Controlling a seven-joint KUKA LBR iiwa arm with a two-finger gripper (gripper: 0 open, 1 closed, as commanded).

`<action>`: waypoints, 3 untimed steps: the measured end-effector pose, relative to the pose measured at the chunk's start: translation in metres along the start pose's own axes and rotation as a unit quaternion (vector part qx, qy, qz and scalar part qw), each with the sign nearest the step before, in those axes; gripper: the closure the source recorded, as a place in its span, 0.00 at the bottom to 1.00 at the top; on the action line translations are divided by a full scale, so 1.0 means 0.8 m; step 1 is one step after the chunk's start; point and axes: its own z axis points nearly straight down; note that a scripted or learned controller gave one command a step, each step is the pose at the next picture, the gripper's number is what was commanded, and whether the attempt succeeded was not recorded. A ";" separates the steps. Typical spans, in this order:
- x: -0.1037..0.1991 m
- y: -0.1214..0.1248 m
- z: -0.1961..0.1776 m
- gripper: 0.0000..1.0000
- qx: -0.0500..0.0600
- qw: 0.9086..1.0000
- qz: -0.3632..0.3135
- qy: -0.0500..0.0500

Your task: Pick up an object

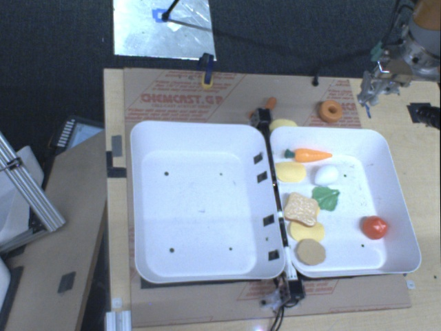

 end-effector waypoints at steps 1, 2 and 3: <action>0.123 -0.027 0.118 1.00 0.004 1.000 -0.007 0.003; 0.168 0.001 0.141 1.00 -0.001 1.000 -0.005 0.002; 0.225 0.000 0.146 1.00 -0.001 1.000 -0.005 0.002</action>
